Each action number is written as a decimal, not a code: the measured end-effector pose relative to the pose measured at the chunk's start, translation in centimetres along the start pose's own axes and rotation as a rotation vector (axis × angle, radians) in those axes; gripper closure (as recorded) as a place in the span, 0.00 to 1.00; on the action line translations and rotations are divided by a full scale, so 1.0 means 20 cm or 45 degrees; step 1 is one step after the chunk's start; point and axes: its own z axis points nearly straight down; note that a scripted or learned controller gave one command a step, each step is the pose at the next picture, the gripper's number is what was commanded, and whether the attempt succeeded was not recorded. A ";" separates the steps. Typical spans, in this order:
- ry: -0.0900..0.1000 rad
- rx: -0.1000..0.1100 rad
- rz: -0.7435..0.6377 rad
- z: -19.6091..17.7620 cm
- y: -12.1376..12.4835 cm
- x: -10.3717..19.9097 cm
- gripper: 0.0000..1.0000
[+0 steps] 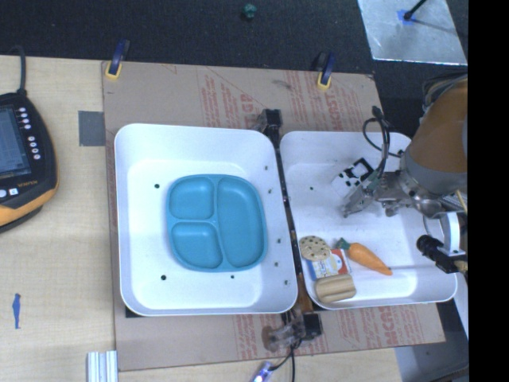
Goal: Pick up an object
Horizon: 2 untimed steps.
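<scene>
The right bin (318,153) holds a cluster near its front left: a round speckled cookie (314,248), an orange carrot (369,258) with a green top, a small blue-and-white pack (326,268) and a tan wooden block (335,289). My gripper (355,201) reaches in from the right, over the middle of that bin, up and to the right of the cluster and apart from it. Its grey fingers (351,206) point down-left with nothing seen between them. The left bin (135,165) carries a blue divided plate (216,221).
A handheld control pendant (20,161) lies at the left edge of the bench. Clamps (117,60) hold the cardboard sheet at the back. Black cables (378,138) loop over the right bin's far side near the arm.
</scene>
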 end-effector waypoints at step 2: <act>0.002 -0.003 0.002 -0.21 0.15 -0.22 0.00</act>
